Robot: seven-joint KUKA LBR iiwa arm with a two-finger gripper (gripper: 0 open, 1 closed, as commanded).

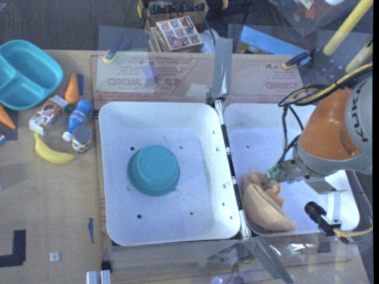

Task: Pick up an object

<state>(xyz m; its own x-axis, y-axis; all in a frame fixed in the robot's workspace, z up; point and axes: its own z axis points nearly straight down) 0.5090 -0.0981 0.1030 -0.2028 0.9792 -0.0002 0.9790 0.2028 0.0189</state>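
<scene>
Gripper (273, 181) is down in the right bin (260, 129), at the top of the tan object (266, 207) lying against the bin's left wall. Finger state: cannot tell. Object rests on the floor; lift not yet done.

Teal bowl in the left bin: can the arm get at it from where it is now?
Probably yes. The teal bowl sits upside down, alone in the left bin, with nothing over it. The gripper is low in the right bin by the tan bread-like object, so it must lift over the divider first.
</scene>
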